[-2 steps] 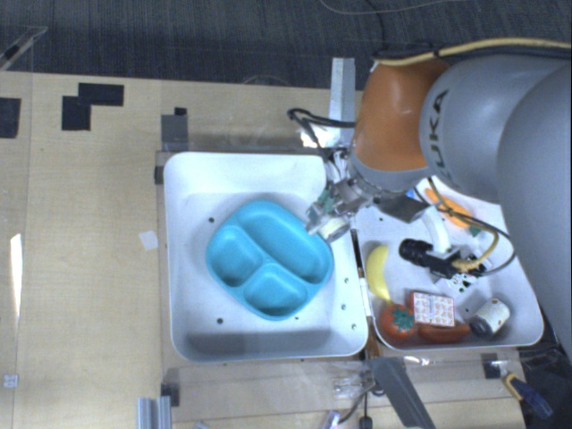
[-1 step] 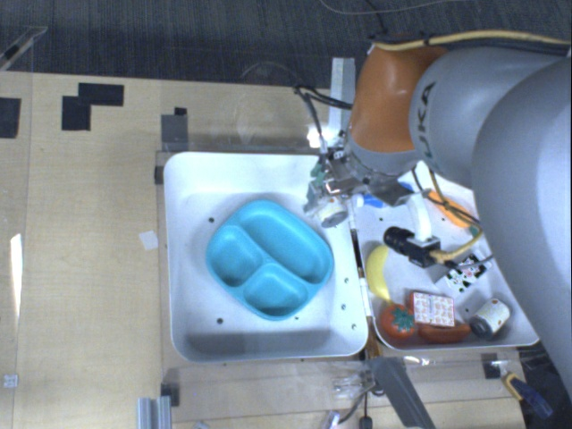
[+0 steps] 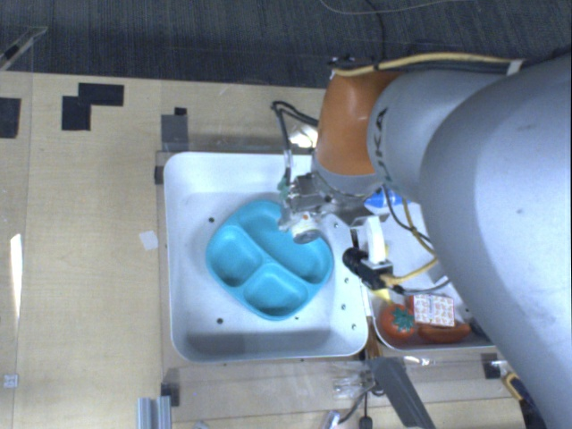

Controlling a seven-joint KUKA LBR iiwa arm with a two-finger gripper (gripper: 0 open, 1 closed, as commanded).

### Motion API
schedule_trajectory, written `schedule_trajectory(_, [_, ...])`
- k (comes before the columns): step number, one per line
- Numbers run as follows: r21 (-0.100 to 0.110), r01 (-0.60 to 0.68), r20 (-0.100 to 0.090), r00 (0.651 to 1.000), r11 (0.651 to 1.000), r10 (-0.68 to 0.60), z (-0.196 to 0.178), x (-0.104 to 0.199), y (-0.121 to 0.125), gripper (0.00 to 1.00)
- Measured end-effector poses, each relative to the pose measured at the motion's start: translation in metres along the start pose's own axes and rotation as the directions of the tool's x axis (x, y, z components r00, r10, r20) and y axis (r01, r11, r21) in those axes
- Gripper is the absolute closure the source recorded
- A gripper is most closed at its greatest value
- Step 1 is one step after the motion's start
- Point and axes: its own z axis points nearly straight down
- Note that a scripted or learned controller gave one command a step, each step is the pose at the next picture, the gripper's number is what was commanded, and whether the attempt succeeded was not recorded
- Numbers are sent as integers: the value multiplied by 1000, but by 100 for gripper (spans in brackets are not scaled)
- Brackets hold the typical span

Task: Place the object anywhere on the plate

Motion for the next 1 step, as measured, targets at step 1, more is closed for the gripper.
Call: schedule_trajectory(1, [0,0,0,1000,1000,0,0,0,0,0])
